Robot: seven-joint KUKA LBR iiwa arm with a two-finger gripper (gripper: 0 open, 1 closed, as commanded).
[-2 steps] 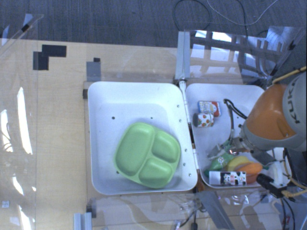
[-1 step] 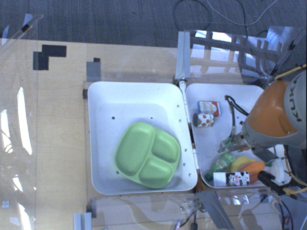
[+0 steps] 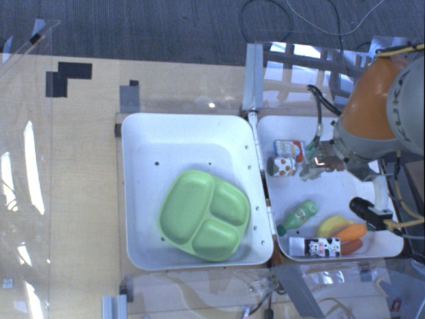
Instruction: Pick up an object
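Note:
My gripper (image 3: 311, 170) hangs low in the right bin (image 3: 392, 248), near its middle. Just left of it a small white cup with red dots (image 3: 283, 167) lies beside a small carton with red and blue print (image 3: 288, 149). Toward the front lie a green bottle (image 3: 297, 216), a yellow banana (image 3: 332, 225), an orange carrot (image 3: 352, 232) and a black-and-white patterned box (image 3: 322, 247). I see nothing held in the gripper.
The left bin (image 3: 143, 178) holds a green divided plate (image 3: 204, 214) at its front right. A metal rail (image 3: 260, 171) separates the two bins. The grey and orange arm (image 3: 378, 111) covers the right bin's back right part.

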